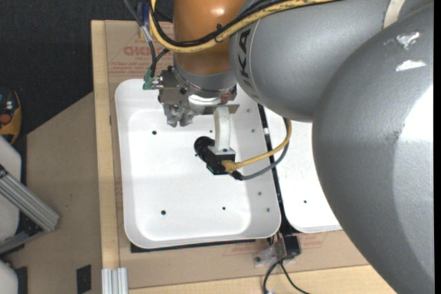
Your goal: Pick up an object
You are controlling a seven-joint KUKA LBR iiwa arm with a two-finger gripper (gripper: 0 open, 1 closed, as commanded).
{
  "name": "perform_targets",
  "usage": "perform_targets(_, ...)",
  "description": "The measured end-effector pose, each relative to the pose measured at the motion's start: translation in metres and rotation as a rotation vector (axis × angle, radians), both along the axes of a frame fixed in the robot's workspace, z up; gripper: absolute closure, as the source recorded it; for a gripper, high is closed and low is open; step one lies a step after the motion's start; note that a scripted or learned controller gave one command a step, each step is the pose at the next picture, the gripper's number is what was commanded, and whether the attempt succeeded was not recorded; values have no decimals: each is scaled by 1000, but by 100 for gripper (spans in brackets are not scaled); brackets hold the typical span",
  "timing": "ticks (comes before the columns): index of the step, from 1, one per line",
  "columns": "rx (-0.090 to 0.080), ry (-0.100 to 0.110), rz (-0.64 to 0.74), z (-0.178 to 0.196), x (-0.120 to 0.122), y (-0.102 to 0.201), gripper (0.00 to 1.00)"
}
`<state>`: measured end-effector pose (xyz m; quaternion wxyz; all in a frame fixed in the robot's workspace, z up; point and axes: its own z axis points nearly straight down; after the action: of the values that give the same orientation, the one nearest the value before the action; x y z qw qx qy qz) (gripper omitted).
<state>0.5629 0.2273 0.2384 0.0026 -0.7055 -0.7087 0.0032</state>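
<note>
The end effector (pixel 178 112) sits low over the far part of the left bin (pixel 141 169), under the orange band (pixel 207 3) of the arm (pixel 331 51), and whether it is wide or narrow cannot be told from this slanted view. Where the object lies cannot be told either. The bare white floor of the left bin carries a few small dark dots (pixel 163 212), which look like marks in the floor rather than loose things. The arm hides most of the right bin (pixel 306 213) and the patch of the left bin directly beneath the wrist. The main risk, then, is probably an empty grasp: if the end effector closes where nothing lies, or where the object lies a little to one side, it would come up with nothing. A second risk is a nudge rather than a grip, since a descent slightly off centre could push a small object across the smooth floor toward the raised rim, where a grasp would be cramped by the wall. A third is contact with the bin itself: pressed too deep, the end effector could scrape the floor or shift the bin on the bench (pixel 103 148). None of these can be ruled out, because the contact point is hidden.
</note>
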Motion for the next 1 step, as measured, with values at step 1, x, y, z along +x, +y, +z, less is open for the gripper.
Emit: perform_targets(1, 1, -13, -9, 51, -4, -48, 100)
